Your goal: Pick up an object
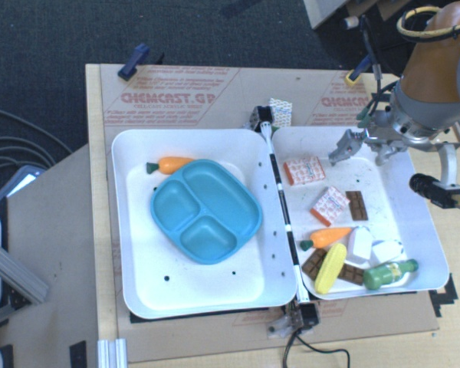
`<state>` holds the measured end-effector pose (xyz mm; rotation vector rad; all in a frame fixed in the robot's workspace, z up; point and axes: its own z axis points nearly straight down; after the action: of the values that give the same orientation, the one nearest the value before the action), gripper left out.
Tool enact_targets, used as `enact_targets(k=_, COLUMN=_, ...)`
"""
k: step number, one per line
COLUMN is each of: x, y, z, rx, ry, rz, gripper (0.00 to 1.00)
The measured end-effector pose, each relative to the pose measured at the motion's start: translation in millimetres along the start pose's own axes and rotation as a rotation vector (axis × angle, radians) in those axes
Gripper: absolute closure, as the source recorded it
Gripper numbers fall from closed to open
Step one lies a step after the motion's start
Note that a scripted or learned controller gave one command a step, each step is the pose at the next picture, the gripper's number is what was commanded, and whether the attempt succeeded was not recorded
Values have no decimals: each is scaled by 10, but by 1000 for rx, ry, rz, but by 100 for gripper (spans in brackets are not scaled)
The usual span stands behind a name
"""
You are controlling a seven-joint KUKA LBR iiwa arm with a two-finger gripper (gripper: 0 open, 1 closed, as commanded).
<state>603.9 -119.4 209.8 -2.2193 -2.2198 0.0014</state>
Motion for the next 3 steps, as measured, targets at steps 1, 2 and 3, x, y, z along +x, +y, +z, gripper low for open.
enact_targets(k=1, x=-394, y=-136, z=740, rx=1, ry=-1, rz=1, gripper=0)
enact_targets(k=2, x=-505, y=-399, z=1216, rx=-7, ry=-1, rz=-1, gripper=0)
enact_targets(k=3, x=-503, y=-387, z=1108, rx=-12, ry=-2, rz=0, gripper=100)
